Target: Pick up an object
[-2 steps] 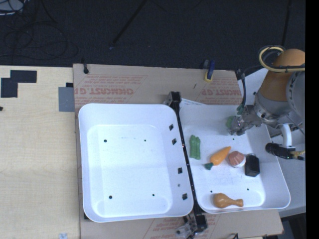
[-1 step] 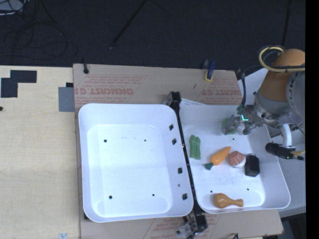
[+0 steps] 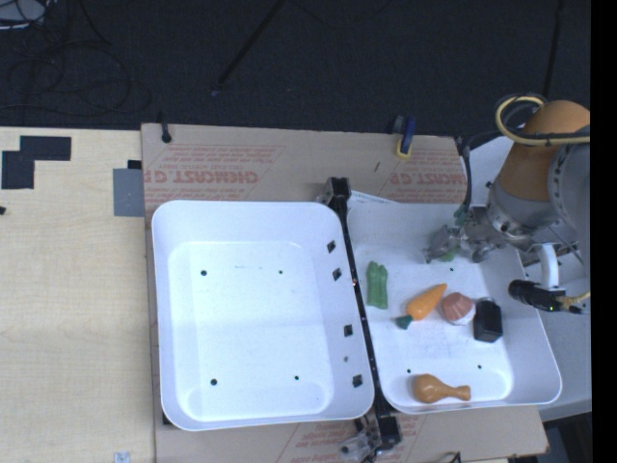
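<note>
Lowest in frame, yellow drumstick toy [image 3: 440,389], carrot [image 3: 425,303], green piece [image 3: 376,285] lie unpicked in right bin [image 3: 540,374]; gripper [image 3: 453,243] hovers upper right, fingers parted, empty.

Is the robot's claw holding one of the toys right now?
No. The gripper holds nothing; the toy carrot lies apart in the right bin.

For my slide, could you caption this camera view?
Gripper over right bin holding carrot, green toy and others.
</note>
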Robot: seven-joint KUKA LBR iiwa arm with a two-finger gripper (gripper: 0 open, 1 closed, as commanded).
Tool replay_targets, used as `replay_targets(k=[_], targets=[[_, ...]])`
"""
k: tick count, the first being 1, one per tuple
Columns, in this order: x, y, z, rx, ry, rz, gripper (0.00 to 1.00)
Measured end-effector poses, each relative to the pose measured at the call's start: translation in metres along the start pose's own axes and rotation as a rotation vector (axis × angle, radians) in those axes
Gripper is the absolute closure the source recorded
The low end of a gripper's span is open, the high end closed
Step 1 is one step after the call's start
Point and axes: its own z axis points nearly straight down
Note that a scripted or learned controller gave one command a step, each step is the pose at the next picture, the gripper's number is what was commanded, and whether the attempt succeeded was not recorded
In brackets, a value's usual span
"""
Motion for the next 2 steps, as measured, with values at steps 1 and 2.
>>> replay_targets(k=[1, 2], targets=[[0.0, 0.0, -0.011, 0.0, 0.0, -0.002, 1.0], [-0.003, 0.0, -0.103, -0.009, -0.002, 0.004, 1.0]])
